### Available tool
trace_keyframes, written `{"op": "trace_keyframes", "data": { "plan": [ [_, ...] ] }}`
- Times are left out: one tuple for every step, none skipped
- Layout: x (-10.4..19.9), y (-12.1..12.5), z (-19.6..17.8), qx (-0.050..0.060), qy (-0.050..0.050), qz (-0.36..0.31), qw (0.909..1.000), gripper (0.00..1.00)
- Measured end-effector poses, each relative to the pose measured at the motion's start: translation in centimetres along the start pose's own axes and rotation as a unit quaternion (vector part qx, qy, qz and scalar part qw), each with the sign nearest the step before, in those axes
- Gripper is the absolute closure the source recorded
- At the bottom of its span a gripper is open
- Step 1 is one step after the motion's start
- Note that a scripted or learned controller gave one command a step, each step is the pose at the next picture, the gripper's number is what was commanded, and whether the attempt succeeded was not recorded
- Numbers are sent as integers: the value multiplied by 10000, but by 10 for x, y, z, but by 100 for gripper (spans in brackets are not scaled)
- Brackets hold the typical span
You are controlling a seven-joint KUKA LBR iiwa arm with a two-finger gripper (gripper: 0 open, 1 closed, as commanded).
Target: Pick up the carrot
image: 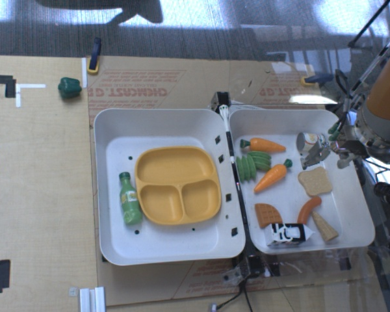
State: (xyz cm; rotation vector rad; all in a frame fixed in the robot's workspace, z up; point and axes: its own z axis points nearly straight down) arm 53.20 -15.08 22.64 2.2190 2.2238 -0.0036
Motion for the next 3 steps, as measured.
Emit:
{"op": "trace_keyframes", "data": {
  "plan": [
    [30, 24, 93, 5, 8, -1013, 9949, 0],
    [50, 60, 134, -10, -6, 177, 9998, 0],
    [49, 60, 125, -7, -12, 185, 9998, 100]
  ]
}}
